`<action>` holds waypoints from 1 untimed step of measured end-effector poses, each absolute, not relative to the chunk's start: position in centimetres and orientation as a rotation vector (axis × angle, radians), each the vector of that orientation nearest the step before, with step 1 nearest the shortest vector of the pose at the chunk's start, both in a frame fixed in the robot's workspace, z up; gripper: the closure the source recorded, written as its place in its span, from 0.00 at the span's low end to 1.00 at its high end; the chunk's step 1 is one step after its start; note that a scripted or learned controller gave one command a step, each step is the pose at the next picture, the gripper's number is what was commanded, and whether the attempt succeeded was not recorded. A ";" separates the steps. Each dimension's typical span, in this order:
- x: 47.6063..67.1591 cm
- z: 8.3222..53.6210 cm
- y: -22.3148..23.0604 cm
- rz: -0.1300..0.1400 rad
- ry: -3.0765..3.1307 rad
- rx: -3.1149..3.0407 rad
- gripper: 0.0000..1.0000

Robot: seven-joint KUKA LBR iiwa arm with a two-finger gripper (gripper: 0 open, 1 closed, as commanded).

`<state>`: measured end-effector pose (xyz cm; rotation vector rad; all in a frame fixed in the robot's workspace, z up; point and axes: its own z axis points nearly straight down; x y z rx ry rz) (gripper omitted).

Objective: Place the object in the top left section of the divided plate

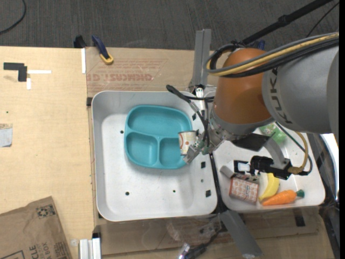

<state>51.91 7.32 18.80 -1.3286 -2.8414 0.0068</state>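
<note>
One small white cup point(187, 141) we logged pinched between the fingers of the gripper point(195, 146), poised over the teal divided plate point(153, 136) just leftward, seemingly for placing.

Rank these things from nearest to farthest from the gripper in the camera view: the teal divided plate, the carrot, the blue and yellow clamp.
Measured from the gripper, at the plate's right rim:
1. Teal divided plate, just to its left in the left bin.
2. Carrot, lower right in the right bin, beside the banana.
3. Blue and yellow clamp, far upper left on the bench, outside both bins.
</note>
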 end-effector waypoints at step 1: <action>51.9 18.8 7.3 0.006 -2.842 -1.329 0.00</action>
